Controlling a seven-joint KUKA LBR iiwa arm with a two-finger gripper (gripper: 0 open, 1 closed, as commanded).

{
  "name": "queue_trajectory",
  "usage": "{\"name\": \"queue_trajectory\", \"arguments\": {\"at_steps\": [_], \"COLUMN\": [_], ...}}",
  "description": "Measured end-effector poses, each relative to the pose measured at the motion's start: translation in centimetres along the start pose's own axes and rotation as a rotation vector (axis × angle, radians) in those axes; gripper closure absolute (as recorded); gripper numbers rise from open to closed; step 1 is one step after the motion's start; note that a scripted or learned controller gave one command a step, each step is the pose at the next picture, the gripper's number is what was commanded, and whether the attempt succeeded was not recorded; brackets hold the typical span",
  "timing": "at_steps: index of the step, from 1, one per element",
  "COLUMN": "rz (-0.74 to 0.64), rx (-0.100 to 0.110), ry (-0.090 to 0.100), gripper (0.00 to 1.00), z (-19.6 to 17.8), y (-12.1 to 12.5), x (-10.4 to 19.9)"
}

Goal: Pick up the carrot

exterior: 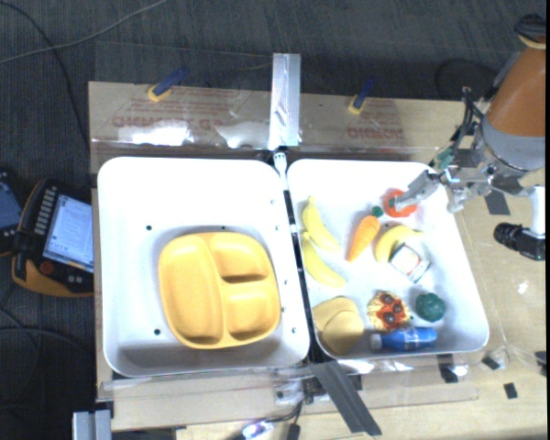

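Two shallow white bins sit side by side on the table (412,117): the left bin (128,246) holds one glossy yellow plate (219,287) moulded into three compartments, and the right bin (467,291) holds the clutter. There lies one tapered orange carrot (363,236) near the middle, between two curved yellow bananas (319,243) and a yellow rounded piece — with a blue bottle (405,340) and a dark green ball (430,306) nearer the front. The end effector (428,184) hangs over the bin's far right corner, apart from the carrot; whether it is open or closed I cannot tell.
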State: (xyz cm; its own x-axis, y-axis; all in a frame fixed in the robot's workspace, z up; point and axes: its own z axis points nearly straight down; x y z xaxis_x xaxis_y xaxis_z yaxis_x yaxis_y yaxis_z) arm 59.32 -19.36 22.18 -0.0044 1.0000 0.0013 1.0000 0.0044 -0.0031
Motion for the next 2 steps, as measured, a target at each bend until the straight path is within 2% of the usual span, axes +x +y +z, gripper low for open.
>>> {"name": "queue_trajectory", "arguments": {"at_steps": [1,2], "rz": [0.129,-0.018], "rx": [0.002,0.001], "ry": [-0.001,-0.001], "gripper": [0.0,0.0], "z": [10.1,11.5], "y": [0.3,-3.1], "x": [4.9,4.8]}}
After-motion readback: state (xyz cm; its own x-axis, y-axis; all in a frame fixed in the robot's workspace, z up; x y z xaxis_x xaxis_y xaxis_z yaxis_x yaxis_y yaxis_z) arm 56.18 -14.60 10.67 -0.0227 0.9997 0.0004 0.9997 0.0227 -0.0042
